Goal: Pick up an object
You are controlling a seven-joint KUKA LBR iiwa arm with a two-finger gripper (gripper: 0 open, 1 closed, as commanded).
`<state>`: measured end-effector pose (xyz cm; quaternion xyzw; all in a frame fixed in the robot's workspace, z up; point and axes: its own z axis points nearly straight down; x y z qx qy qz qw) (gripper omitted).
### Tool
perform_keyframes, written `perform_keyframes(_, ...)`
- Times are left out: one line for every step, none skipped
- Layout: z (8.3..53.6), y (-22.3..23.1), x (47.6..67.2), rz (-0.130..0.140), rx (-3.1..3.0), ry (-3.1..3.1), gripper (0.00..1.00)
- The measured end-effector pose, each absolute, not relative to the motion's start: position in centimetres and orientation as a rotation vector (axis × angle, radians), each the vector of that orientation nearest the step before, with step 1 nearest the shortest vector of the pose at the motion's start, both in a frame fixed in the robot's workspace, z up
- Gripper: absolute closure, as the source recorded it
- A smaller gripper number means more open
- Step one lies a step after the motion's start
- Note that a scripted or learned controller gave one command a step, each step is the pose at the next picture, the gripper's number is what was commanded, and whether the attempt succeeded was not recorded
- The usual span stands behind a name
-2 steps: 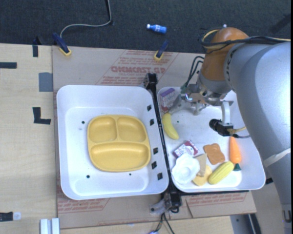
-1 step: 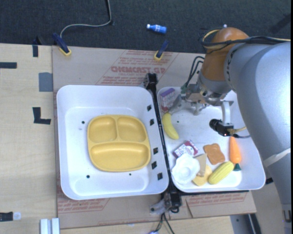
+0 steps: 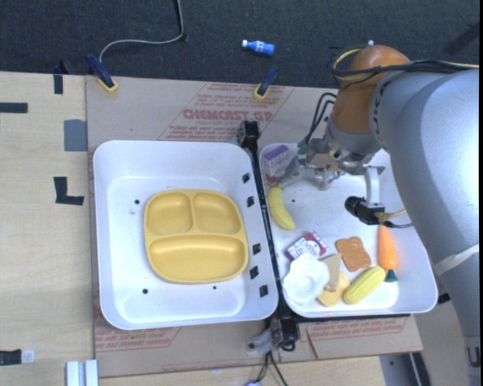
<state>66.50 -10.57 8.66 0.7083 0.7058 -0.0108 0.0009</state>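
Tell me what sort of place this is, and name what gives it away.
Most likely a robotics lab bench set up for grasping trials. Two white bins sit on clamped cardboard, toy food such as a banana and a carrot fills the right one, and a grey robot arm reaches in.

In the right bin (image 3: 419, 296), a banana (image 3: 281, 209) is lying nearest the left bin (image 3: 113, 240), where a divided plate (image 3: 196, 236) is sitting.

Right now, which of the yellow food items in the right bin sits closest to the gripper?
The banana, lying by the divider at the right bin's left side, just below-left of the gripper. The corn cob and cheese wedge lie far down at the bin's near edge.
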Motion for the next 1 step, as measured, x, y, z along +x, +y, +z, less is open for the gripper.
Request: perform_keyframes(8.64,-10.59,66.5,-0.034,2.224,2.217,0.0)
